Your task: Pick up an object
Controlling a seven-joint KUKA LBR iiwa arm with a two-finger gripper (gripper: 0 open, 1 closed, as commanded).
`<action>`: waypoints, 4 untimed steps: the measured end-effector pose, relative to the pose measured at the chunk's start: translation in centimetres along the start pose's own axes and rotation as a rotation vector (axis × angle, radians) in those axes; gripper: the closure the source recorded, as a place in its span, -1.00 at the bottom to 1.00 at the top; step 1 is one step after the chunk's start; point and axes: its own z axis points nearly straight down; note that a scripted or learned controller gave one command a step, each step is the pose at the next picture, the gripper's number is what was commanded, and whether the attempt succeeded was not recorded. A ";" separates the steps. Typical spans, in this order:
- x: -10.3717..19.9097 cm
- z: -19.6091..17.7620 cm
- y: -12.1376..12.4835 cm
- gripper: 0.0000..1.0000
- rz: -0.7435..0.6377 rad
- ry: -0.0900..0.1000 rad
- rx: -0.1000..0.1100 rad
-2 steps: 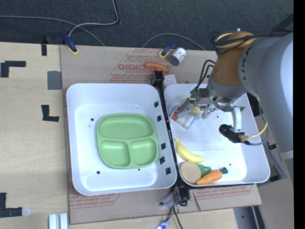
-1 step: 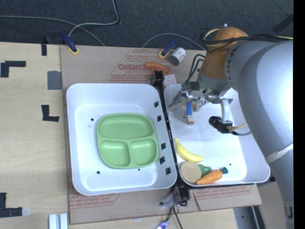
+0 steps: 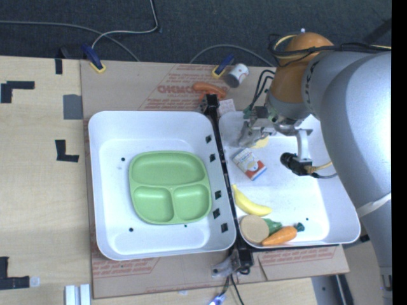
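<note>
Two shallow white bins are seen side by side on the bench. In the left bin (image 3: 105, 170) a green divided plate (image 3: 170, 187) is laid flat, near its middle. The right bin (image 3: 318, 202) is entered by the grey arm (image 3: 356, 119) from the right (orange band above the wrist visible).

The gripper (image 3: 252, 132) is positioned low over the upper left part of the right bin, close to the divider between the bins. Whether the tool is open or closed cannot be told; nothing is seen held in it.

Just below the gripper, a small white carton with a red and blue label (image 3: 248, 162) is lying tilted on the bin floor. A banana (image 3: 249, 202) is placed further down along the divider. At the lower left corner, a round tan disc (image 3: 254, 228) and a carrot with a green top (image 3: 280, 234) are found touching one another.
</note>
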 end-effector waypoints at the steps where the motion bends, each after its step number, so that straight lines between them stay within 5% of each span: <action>1: 0.0 0.0 0.0 -1.00 0.000 0.000 0.000; 2: -2.9 0.9 0.2 -1.00 0.003 -0.002 0.000; 3: -1.7 0.9 -6.6 -1.00 0.004 -0.001 -0.001; 4: -1.7 0.0 -6.6 1.00 0.003 -0.001 -0.001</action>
